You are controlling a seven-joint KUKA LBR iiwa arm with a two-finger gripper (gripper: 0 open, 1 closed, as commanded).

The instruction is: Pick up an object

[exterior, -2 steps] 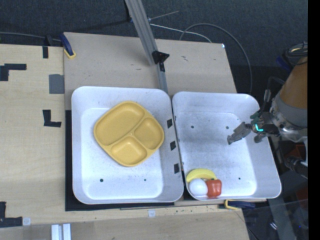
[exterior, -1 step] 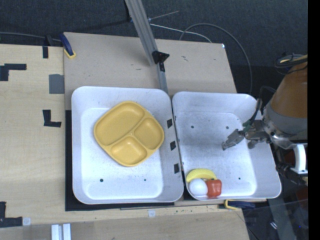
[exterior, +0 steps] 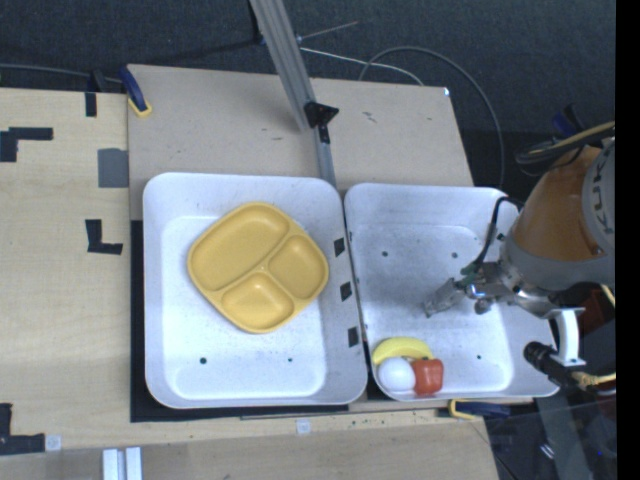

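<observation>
My gripper hangs over the middle of the right bin, reaching in from the right under the grey and orange arm. Nothing shows in it. In that bin's front left corner lie three small objects pressed together: a yellow curved piece, a white ball and a red block. They sit below and left of the gripper, apart from it. A yellow divided plate lies in the left bin.
A grey metal pole slants down from the top to the bins' back edge. Cables trail behind the right bin. The wooden bench spreads out to the left.
</observation>
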